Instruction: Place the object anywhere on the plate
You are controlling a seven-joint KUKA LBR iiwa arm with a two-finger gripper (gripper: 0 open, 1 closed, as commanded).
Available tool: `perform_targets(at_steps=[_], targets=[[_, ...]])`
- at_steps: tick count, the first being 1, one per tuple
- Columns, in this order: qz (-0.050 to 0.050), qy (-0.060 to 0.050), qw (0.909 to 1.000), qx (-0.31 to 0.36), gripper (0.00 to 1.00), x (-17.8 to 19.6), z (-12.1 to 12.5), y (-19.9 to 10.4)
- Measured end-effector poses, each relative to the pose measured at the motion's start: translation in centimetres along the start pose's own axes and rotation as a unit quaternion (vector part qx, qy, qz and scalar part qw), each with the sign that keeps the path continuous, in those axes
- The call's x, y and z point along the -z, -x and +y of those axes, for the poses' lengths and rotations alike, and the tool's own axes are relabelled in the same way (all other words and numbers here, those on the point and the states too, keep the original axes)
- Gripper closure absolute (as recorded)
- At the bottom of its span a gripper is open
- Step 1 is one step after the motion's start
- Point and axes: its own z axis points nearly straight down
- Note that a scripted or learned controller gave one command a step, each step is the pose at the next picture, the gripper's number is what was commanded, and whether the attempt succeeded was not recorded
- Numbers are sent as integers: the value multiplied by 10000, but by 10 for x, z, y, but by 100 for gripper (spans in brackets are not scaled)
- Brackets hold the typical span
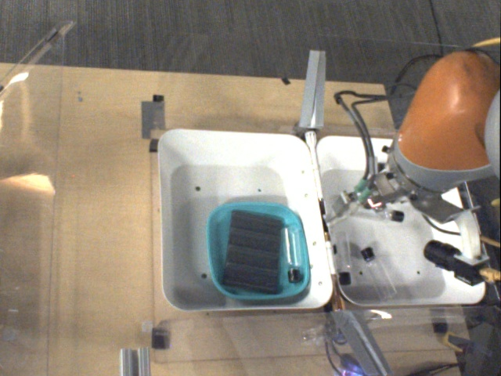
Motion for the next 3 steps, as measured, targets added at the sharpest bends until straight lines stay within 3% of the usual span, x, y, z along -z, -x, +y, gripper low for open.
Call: perform_targets(at_steps=[1,2,3], targets=[[-10,35,10000,18,100,11,2,0],[16,-33,9985,542,100,-78,69,-45],[16,-31,9985,539,0,-78,69,-45]])
